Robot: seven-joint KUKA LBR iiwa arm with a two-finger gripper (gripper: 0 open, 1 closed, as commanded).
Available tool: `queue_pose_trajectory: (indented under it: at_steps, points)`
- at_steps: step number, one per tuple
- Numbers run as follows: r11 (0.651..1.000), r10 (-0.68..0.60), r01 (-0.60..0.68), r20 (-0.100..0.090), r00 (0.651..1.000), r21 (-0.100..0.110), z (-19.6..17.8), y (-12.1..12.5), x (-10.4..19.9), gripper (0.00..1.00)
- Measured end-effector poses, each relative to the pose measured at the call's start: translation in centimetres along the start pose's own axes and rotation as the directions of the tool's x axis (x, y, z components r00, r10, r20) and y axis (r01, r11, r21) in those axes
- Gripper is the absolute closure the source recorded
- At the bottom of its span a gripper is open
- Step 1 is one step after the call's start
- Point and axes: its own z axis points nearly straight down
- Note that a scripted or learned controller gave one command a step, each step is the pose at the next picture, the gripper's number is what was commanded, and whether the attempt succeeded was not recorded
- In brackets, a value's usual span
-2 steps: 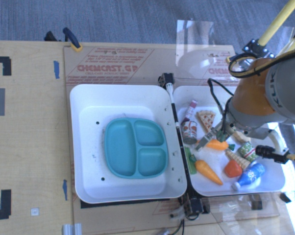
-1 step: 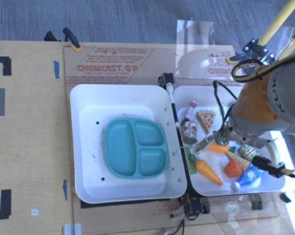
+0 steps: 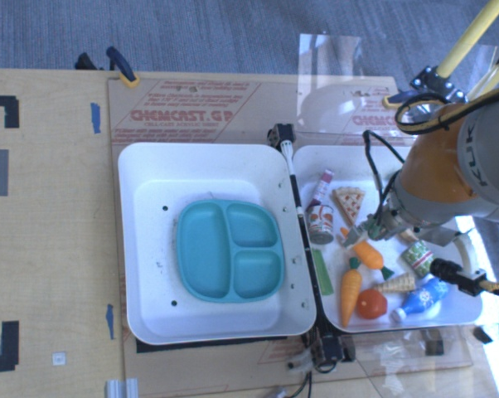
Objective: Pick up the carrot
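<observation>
Two orange carrots lie in the right bin [image 3: 465, 309]. The longer carrot [image 3: 349, 294] points toward the front edge. The shorter carrot [image 3: 368, 255], with a green top, lies just behind it. My gripper [image 3: 372, 227] hangs low over the middle of the right bin, right behind the shorter carrot and close to its upper end. I cannot tell whether it touches the carrot. The grey arm with its orange band [image 3: 436, 168] comes in from the right and hides part of the bin behind the gripper.
Around the carrots lie a pizza slice [image 3: 349, 202], a small bottle [image 3: 322, 191], a red can [image 3: 320, 222], a green strip [image 3: 321, 272], a red tomato [image 3: 371, 305], an ice cream cone [image 3: 397, 284], a green can [image 3: 417, 258] and a blue bottle [image 3: 423, 298]. The left bin [image 3: 142, 222] holds a teal divided plate [image 3: 230, 249].
</observation>
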Motion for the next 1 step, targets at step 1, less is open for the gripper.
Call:
queue_pose_trajectory:
  at_steps: [1]
  points:
    - [0.863,0.504,-0.504,-0.001,0.864,0.025,-8.19,4.08,3.26,1.0]
